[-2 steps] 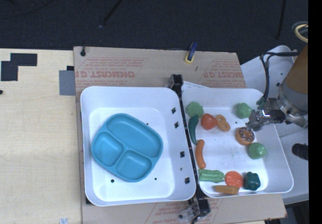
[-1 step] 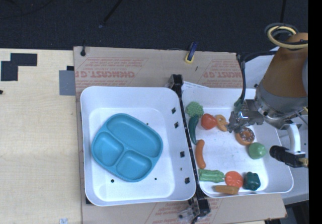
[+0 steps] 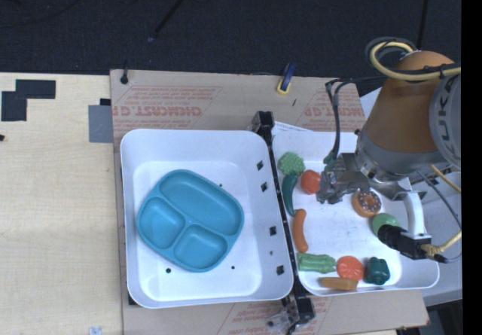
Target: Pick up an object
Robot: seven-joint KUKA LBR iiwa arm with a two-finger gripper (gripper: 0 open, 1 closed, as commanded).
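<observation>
The arm (image 3: 410, 111) enters from the right and is positioned over the right bin (image 3: 431, 278). Its orange band sits above the wrist, and the pincer (image 3: 329, 189) hangs low above the upper-middle part of that bin. The view does not resolve whether the pincer is apart or together, and no item is visible between its tips.

The right bin contains the following toy food items:
- A green broccoli piece (image 3: 291, 163) near the upper left corner.
- A red-orange tomato (image 3: 310, 181) just left of the pincer.
- A dark green cucumber (image 3: 288, 192) along the left wall.
- An orange sausage (image 3: 300, 229) below the cucumber.
- A green pea pod (image 3: 316, 262) near the lower edge.
- A red round fruit (image 3: 349, 266) right of the pea pod.
- An orange carrot (image 3: 338, 284) at the bottom rim.
- A dark teal pepper (image 3: 376, 271) right of the red fruit.
- A brown round slice (image 3: 367, 203) just right of the pincer.
- A green rounded item (image 3: 382, 222) below that slice.

The left bin (image 3: 143, 144) holds one blue divided plate (image 3: 190, 218), lying flat with three compartments facing up.

Both bins rest side by side on a cardboard sheet (image 3: 188, 100) on the tabletop (image 3: 53, 213).
</observation>
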